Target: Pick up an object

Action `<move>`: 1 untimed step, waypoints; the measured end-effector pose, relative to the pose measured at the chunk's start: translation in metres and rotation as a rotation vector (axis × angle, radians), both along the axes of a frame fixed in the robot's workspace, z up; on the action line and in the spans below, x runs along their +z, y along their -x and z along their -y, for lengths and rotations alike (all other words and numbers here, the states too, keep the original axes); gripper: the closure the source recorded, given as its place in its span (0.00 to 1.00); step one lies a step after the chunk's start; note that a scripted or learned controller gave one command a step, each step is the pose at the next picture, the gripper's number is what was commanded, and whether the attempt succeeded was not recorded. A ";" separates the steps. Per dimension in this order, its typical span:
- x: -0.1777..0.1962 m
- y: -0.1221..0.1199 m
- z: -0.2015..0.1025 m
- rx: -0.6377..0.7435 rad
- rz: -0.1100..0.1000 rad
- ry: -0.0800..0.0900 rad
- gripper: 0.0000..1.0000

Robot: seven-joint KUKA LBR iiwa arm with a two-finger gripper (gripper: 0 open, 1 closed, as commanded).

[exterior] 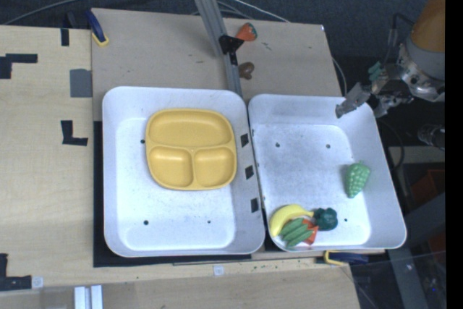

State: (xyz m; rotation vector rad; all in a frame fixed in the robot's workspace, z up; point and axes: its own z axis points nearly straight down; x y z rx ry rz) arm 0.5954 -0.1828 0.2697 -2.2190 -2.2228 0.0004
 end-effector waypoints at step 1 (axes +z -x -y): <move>0.000 0.000 0.000 0.000 0.000 0.000 0.00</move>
